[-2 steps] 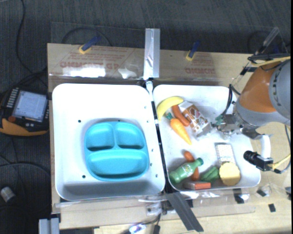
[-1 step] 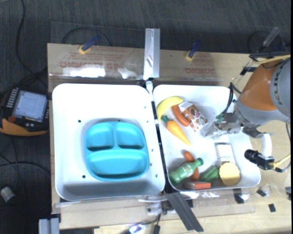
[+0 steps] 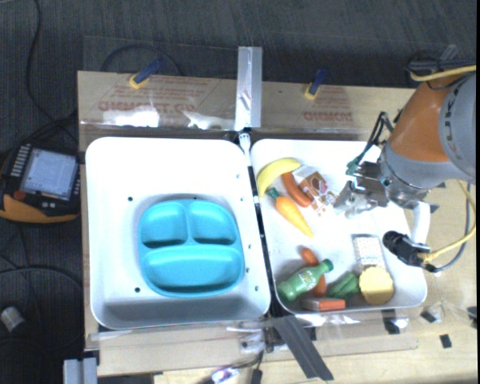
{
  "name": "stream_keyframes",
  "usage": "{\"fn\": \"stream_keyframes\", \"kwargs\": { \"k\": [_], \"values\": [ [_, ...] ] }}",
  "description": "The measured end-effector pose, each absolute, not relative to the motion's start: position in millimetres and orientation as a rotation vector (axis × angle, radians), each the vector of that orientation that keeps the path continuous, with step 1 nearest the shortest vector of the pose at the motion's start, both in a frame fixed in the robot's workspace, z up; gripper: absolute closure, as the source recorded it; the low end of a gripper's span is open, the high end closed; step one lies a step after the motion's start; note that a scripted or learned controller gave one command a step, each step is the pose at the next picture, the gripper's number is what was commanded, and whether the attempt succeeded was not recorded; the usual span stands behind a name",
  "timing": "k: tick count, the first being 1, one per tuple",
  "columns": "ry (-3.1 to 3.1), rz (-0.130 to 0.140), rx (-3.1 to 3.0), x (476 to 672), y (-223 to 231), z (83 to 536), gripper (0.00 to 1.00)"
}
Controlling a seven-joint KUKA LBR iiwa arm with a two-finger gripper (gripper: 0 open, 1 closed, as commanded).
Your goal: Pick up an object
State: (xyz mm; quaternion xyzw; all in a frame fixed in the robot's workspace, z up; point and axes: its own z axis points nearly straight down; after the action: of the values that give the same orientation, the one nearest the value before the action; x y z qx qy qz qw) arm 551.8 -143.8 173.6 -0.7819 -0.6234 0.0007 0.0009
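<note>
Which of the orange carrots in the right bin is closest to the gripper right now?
The upper carrot, lying beside the banana; it sits closer to the gripper than the others.

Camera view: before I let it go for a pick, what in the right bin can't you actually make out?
- Gripper: too small and blurred; finger state unreadable.
- Right bin, right side: hidden under the arm.
- Small packet by the banana: print too blurred to read.
- Items under the green bottle: overlapped, outlines unclear.
</note>
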Motion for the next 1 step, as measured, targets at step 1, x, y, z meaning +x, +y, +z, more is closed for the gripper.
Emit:
{"fn": "stream_keyframes", "kwargs": {
  "k": [1],
  "values": [
    [-1.957, 0.002, -2.455, 551.8, -143.9, 173.7, 0.00]
  ]
}}
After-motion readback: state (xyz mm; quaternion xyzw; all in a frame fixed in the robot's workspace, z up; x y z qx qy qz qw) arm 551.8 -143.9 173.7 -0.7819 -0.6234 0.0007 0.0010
